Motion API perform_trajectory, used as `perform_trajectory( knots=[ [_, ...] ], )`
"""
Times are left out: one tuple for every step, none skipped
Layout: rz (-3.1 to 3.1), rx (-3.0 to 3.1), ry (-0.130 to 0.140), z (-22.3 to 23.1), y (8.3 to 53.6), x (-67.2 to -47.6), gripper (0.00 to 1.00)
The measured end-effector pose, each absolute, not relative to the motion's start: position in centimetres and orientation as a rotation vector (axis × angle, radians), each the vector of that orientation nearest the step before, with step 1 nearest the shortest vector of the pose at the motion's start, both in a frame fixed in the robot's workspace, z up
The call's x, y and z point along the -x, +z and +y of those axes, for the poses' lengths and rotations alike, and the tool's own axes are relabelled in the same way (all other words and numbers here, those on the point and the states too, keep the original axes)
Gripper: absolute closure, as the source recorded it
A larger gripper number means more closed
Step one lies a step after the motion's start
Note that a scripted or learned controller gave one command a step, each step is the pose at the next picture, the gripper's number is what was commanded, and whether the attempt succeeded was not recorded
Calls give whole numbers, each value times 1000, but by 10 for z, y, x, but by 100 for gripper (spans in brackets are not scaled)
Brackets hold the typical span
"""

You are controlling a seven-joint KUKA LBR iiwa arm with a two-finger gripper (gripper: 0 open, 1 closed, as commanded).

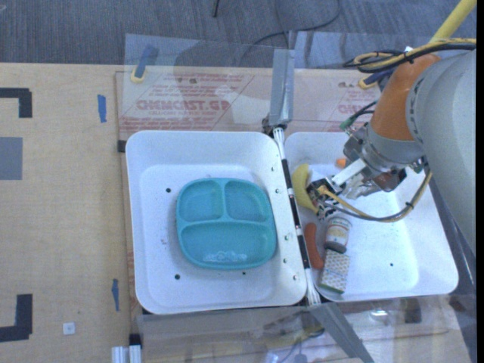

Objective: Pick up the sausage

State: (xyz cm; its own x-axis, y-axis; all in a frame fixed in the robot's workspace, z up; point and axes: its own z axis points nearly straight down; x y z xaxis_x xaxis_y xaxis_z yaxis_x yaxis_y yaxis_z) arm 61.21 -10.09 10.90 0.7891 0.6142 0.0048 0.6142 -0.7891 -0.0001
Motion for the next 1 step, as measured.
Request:
perform_trajectory(
  knots=[
    [-1021,2969,-7,-100,109,-612,0]
  ],
)
